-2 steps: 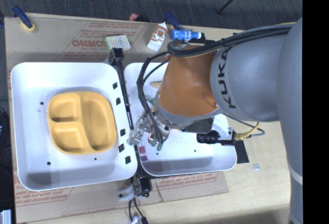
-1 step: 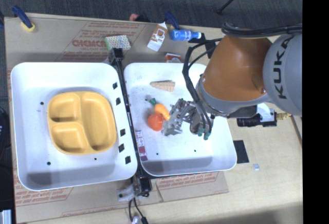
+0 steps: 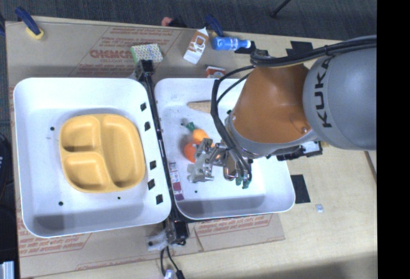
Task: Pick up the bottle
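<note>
My gripper (image 3: 214, 167) hangs low over the middle of the right bin (image 3: 275, 198), under the arm's orange band (image 3: 272, 108). Beside it to the upper left lie an orange toy vegetable with a green top (image 3: 197, 135) and a round orange-red piece (image 3: 190, 151). A pale, shiny thing (image 3: 197, 173) sits at the gripper's tip; I cannot make out whether it is a clear bottle or part of the gripper. A small blue bottle-like object (image 3: 229, 44) lies on the bench behind the right bin, outside it. The arm hides much of the bin's right half.
The left bin (image 3: 32, 143) holds a yellow divided plate (image 3: 101, 151). A tan flat stick (image 3: 202, 105) lies at the back of the right bin. A small carton (image 3: 196, 46) and a patterned sponge (image 3: 146, 52) rest on the cardboard behind the bins.
</note>
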Tool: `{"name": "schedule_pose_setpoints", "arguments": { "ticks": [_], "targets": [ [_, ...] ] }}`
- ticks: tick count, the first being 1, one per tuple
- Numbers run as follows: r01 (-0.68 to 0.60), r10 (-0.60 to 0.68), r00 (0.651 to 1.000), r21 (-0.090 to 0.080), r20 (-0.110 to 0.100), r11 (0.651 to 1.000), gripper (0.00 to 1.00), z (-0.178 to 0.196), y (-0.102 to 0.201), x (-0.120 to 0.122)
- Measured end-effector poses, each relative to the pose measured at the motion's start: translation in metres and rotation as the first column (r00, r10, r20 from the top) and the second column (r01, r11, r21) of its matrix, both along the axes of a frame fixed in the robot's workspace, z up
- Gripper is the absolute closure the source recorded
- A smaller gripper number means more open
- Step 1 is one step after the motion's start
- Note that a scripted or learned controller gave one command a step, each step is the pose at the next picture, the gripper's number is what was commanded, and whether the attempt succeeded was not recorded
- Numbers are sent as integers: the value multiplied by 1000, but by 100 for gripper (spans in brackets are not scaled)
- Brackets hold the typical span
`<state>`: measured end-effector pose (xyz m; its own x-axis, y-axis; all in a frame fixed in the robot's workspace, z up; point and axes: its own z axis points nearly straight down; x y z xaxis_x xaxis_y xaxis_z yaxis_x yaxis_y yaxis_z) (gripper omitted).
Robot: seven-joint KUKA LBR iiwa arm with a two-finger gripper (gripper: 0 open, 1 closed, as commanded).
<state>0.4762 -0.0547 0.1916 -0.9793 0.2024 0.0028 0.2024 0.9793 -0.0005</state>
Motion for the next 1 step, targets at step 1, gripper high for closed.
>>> {"name": "schedule_pose_setpoints", "arguments": {
  "ticks": [1],
  "targets": [
    [-61,61,998,-1,3,998,100,47,-60,0]
  ]
}}
